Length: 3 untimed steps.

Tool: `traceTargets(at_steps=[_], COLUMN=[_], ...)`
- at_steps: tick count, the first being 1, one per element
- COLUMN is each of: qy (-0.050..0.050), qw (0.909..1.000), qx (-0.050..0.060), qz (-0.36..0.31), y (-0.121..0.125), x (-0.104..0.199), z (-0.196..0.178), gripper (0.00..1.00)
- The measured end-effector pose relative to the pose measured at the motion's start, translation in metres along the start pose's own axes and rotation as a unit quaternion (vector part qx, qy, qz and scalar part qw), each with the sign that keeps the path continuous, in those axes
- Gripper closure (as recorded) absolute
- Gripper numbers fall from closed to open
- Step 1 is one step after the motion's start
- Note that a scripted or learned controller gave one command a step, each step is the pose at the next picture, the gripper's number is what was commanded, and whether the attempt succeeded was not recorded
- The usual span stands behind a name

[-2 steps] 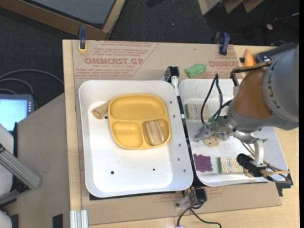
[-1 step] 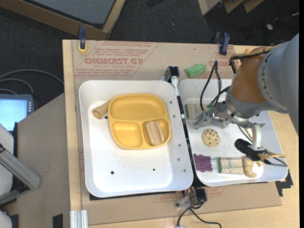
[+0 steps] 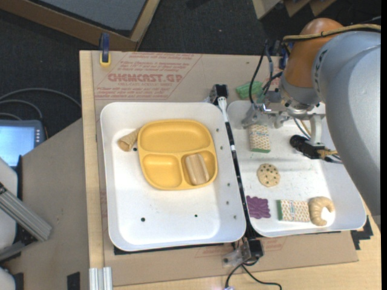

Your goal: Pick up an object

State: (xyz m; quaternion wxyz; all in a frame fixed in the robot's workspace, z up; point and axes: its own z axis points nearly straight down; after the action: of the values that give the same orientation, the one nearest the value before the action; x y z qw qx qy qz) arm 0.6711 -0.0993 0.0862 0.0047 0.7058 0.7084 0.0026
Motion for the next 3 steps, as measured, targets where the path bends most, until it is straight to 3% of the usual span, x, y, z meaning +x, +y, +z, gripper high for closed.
traceTargets(at_steps=[1, 3], qy=[0.001, 0.001], qw=[1.0, 1.0], qx=[0.005, 0.006], qz=[0.001, 0.001], y=[-0.0044, -0.0046], x=[0.001, 0.008], z=[0.0011, 0.001], gripper=[0.0, 0.0])
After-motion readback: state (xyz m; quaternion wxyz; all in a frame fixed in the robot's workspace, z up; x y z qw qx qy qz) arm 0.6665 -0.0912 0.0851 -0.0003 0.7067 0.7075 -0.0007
